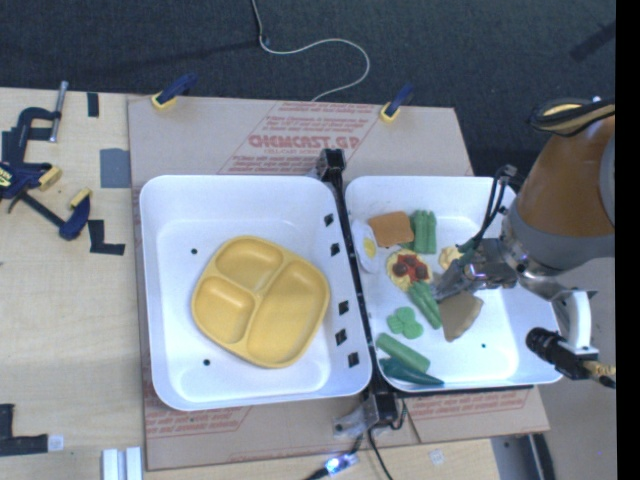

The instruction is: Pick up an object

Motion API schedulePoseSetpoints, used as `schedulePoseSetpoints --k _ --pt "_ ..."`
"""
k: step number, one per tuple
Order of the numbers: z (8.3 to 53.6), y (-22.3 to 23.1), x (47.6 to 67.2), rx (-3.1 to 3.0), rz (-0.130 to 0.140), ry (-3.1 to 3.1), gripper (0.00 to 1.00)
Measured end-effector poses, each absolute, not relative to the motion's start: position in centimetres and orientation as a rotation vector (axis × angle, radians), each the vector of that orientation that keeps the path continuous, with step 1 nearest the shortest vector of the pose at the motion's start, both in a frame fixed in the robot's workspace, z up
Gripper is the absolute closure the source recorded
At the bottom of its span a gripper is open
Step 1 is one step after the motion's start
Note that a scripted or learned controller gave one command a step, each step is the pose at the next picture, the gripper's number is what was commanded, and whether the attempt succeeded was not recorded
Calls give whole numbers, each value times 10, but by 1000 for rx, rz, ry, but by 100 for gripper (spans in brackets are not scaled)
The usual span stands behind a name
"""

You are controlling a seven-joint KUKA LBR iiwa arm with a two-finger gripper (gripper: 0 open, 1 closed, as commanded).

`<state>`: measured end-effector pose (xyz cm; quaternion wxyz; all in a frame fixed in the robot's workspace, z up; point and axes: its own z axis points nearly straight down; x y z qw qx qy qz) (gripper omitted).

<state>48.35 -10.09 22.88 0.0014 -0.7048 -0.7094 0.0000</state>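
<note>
Here, claw [447, 286] low in the right bin [500, 368].
A green stick [425, 306] lies touching its tip at seven o'clock; whether the claw grips cannot be told.

Two white bins [160, 268] on the table [60, 328]. One yellow divided plate [261, 300] in the left bin. Right of the plate: roughly eight toy food pieces [420, 293], mostly green. Two blue-yellow clamps [174, 90] behind.
</note>
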Motion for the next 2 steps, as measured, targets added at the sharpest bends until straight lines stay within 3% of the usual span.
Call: schedulePoseSetpoints --k 1,2 --pt "227 -42 509 -2210 0 -2229 100" --pt "215 8 522 -2215 3 -2225 100"
